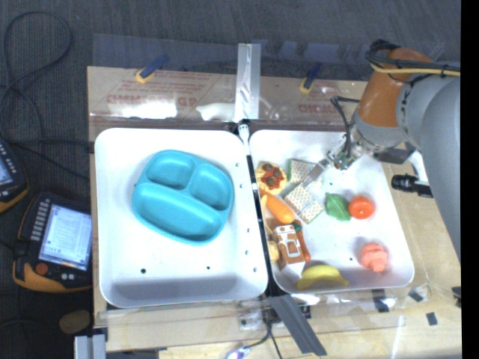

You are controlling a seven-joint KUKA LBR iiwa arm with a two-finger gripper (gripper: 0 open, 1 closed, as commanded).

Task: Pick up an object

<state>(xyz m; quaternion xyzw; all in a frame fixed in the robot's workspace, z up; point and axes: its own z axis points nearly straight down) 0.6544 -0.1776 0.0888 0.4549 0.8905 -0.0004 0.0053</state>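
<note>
Over the right bin (397,271), the gripper (316,173) hangs low above a checkered waffle piece (301,171); whether its fingers are spread or pressed together cannot be told. Just below lies a second waffle piece (304,201), with a carrot (280,209) beside it. A green pepper (337,206) touches a tomato (361,208). A banana (322,277) lies along the front wall. A blue divided plate (182,194) sits in the left bin (112,275).

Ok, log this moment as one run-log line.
arm: over right bin | pincer: low, near waffle pieces | blue divided plate: left bin | grasp: none seen
</note>
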